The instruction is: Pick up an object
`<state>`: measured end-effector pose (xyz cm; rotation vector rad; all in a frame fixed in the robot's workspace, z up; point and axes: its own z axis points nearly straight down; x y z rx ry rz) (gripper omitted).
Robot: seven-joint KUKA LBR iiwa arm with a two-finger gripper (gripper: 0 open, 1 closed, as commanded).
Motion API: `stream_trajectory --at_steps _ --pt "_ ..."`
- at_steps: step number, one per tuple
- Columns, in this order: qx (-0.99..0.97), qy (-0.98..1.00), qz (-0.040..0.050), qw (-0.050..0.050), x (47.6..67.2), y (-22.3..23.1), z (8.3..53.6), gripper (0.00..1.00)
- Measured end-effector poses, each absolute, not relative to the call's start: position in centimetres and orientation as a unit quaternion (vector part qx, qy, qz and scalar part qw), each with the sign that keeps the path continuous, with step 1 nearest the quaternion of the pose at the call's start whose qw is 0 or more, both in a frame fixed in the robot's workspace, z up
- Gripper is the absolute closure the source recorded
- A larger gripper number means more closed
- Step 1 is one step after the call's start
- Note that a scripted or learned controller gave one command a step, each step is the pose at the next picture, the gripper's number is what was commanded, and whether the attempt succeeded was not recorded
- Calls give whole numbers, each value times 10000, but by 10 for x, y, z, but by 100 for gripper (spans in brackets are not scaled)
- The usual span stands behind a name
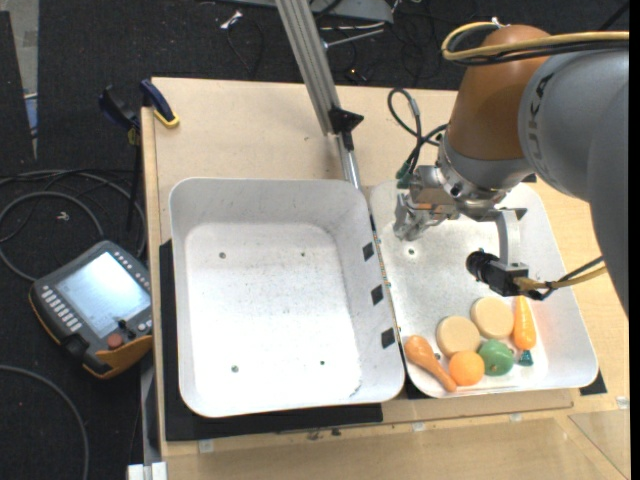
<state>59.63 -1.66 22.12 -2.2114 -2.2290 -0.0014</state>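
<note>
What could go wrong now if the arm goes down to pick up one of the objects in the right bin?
The gripper is over bare floor in the right bin, away from the toys, so closing here would likely catch nothing.

The toys sit packed in the near corner: the orange ball touches the green piece and the round beige pieces, so a grasp could push neighbours or slip.

bins (200, 208): matt white plastic, speckled | bench (250, 128): pale smooth wood | arm band (490, 108): glossy orange

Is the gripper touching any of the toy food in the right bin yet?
Apart. In the camera view the gripper sits at the right bin's far left end, with bare white floor between it and the toy food clustered at the near end.
</note>
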Motion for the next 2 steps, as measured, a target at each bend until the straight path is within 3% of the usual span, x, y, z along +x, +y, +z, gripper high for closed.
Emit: stream_trajectory --at_steps 2 --pt "-7040 -7102 -18 0 609 85 243 100"
